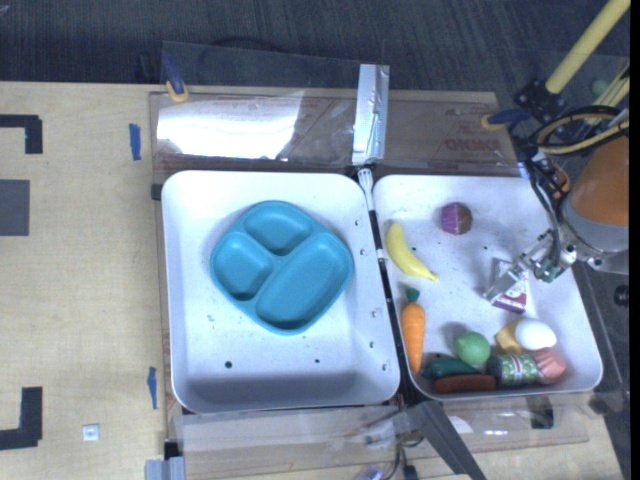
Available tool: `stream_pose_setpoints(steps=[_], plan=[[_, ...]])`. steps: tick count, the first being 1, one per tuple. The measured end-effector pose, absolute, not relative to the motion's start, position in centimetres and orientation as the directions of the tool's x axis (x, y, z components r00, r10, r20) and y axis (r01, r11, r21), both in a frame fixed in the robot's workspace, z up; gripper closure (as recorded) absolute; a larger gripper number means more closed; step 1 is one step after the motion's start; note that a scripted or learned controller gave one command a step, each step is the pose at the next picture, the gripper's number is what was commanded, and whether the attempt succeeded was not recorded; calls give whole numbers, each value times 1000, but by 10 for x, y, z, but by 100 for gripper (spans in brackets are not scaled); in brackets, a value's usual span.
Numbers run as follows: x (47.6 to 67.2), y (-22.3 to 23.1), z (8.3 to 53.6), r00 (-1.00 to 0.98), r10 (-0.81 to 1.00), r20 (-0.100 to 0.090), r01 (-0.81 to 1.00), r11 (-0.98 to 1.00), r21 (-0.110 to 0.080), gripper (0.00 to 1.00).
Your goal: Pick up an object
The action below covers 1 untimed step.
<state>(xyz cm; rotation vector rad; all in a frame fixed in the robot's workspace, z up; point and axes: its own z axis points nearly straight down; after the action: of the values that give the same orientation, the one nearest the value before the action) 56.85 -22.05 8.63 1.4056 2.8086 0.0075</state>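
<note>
Camera view: gripper is low over the right part of the right bin, arm coming in from the right edge with its orange band showing. Can't tell the state of the pincer, too small and cluttered at the tip. A small pale, pinkish object sits right under or against the tip; can't tell if it's gripped or just lying on the bin floor.

Rest of the right bin:
- purple ball up-left of the gripper, well apart
- banana along the left wall
- carrot below the banana, upright along the same wall
- white egg just below the gripper
- green round piece left of the egg
- dark green item and a red item at the front wall
- green-labelled can lying on its side in the front right corner

Left bin holds a blue sectioned plate, roughly centred.
</note>
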Motion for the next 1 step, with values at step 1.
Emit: stream_pose_setpoints(steps=[1], plan=[[571, -223, 99, -597, 802, -8, 802, 597, 8, 100]])
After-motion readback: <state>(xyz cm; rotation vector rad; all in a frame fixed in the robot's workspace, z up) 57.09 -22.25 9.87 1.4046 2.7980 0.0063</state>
